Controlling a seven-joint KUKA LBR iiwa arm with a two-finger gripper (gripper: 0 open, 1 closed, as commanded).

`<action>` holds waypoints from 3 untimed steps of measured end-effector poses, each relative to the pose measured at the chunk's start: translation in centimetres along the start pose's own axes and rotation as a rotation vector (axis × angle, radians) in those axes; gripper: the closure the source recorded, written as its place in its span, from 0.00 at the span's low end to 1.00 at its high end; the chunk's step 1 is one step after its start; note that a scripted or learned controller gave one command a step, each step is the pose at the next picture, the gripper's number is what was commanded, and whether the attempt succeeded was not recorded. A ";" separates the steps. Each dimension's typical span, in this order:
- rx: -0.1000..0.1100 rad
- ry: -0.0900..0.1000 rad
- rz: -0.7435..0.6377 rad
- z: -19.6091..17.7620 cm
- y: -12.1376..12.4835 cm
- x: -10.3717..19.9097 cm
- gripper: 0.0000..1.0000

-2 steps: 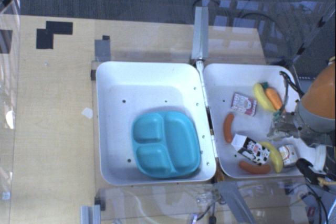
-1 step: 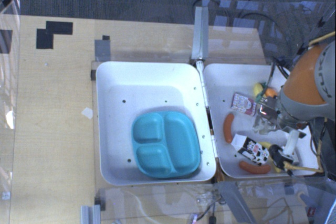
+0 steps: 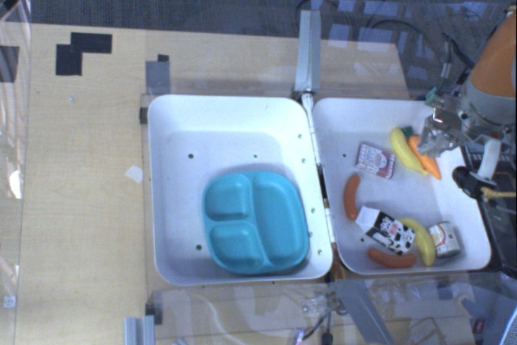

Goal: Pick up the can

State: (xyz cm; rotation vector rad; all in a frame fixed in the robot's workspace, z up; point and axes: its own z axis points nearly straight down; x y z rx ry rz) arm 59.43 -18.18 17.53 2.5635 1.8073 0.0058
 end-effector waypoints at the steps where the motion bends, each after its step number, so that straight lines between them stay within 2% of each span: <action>1: 0.000 0.000 -0.089 -5.1 -3.0 3.3 1.00; 2: 0.003 0.001 -0.281 4.1 0.0 4.1 1.00; 3: 0.002 0.001 -0.281 4.1 0.0 4.1 0.00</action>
